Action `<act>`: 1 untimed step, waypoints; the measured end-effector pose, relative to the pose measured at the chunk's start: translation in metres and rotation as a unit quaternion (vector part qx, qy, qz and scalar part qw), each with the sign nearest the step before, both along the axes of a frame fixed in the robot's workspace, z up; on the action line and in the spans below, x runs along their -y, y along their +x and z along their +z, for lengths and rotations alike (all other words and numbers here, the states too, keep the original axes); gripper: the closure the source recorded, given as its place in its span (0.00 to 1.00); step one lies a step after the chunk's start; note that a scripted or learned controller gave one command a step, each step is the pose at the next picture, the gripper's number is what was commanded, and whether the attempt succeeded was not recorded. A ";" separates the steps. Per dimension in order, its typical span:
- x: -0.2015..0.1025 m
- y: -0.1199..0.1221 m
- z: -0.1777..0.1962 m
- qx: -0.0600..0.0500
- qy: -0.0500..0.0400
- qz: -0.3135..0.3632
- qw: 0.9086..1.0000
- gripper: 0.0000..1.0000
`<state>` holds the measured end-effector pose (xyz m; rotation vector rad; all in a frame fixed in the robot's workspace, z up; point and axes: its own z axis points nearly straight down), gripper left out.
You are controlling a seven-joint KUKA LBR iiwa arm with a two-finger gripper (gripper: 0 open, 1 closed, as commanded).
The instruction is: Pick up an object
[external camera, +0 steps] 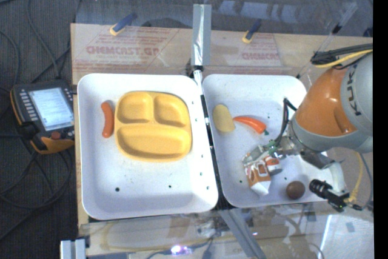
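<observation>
While gripper [280, 147] hovers at crumpled wrapper [262, 169] near right bin's front edge, finger state unclear; wrapper may slip

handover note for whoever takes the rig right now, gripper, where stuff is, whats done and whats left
Gripper: low in the right bin, at the crumpled packet; finger state and any grasp cannot be told.
Right bin also holds a yellow potato-like piece, an orange carrot-like piece and a brown ball.
Left bin: yellow divided tray, orange sausage beside it.
Done: arm is at the packet.
Left: confirm a grasp and lift.
</observation>
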<state>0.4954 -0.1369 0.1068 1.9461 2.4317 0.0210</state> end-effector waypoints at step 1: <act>-0.080 0.012 0.121 -0.015 0.001 0.082 0.996 1.00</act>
